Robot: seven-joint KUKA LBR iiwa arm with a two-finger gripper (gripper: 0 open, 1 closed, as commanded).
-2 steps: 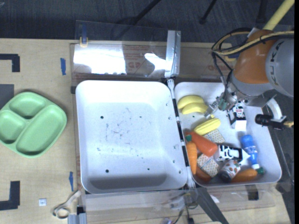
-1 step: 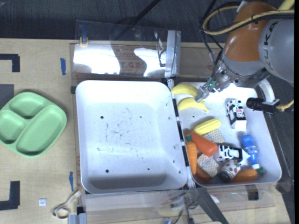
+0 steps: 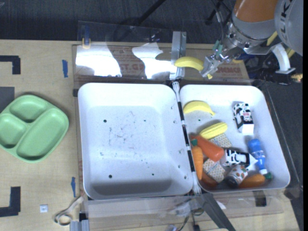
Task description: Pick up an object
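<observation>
**Arm held a banana above the back edge of the bins**

The gripper (image 3: pixel 210 66) hung over the far rim of the right bin (image 3: pixel 269 105), with the grey arm and its orange band reaching in from the upper right. Its fingers were pinched on one end of a yellow banana (image 3: pixel 188 63), which stuck out to the left, lifted clear of the bin and level with the divider post between the two bins.

Below, in the right bin, a second banana (image 3: pixel 197 108) lay near the back left corner. Closer to the front sat a yellow block (image 3: pixel 213 129), an orange carrot (image 3: pixel 210 147), a black-and-white cow-patterned carton (image 3: pixel 243 115), a blue bottle (image 3: pixel 257 153) and several smaller items crowded together. The left bin (image 3: pixel 91 100) sat beside it. A green divided plate (image 3: pixel 32 127) rested on the bench, well apart to the left.
</observation>
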